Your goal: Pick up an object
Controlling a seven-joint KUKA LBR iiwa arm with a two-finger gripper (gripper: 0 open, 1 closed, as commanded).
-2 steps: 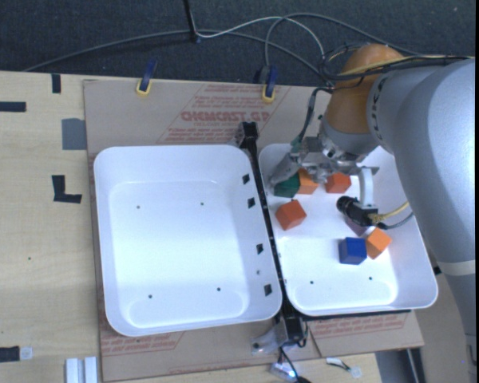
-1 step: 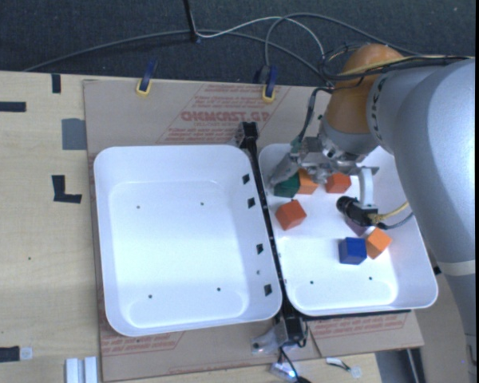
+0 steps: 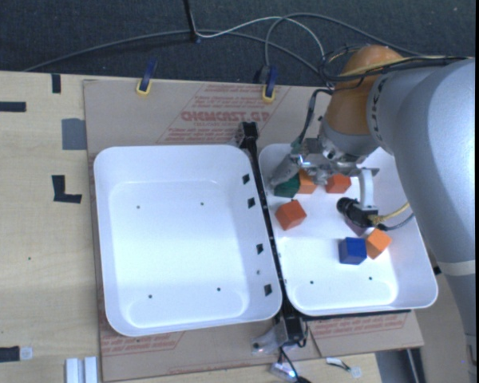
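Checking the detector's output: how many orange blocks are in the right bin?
4: one near the divider, two by the gripper, one touching the blue block. The arm may hide more.

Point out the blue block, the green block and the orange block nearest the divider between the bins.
blue block point(image 3: 352, 250): camera view, top face.
green block point(image 3: 286, 187): camera view, visible top.
orange block point(image 3: 290, 214): camera view, top face.

White bins point(image 3: 176, 214), orange blocks point(image 3: 290, 214), one blue block point(image 3: 352, 250).

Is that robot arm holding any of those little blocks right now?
Cannot be told: the gripper sits low among the green block and orange blocks, its grip hidden.
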